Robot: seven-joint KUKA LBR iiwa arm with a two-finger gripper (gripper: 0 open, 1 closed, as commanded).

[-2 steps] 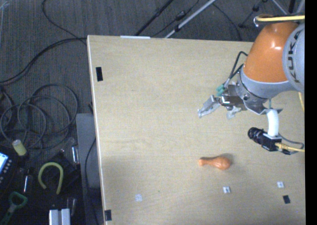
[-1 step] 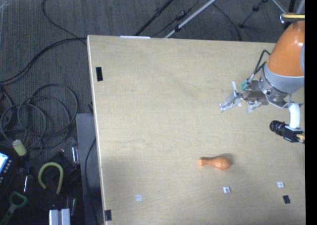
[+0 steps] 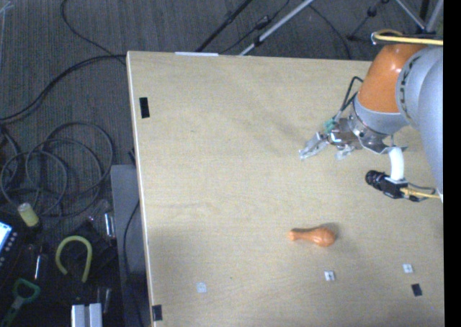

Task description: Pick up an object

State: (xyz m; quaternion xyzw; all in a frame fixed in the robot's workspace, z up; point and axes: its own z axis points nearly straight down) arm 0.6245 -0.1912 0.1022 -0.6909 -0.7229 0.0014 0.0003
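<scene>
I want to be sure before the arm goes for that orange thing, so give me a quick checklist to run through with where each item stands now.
1. Target in sight: orange pear-shaped object lies on the tan bench top. Ok.
2. Nothing crowding it: only small flat markers nearby, none touching. Ok.
3. Gripper over target: it sits up-view of the object, well apart. Not ok.
4. Gripper carrying nothing: nothing visible at its tip. Ok.
5. Finger opening: too small to judge. Cannot tell.

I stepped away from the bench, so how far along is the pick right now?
Nothing looks done yet: the orange object lies on the tan surface, untouched. In hand: the gripper hangs above and apart from it. Left: reaching it, gripping, and lifting.
</scene>
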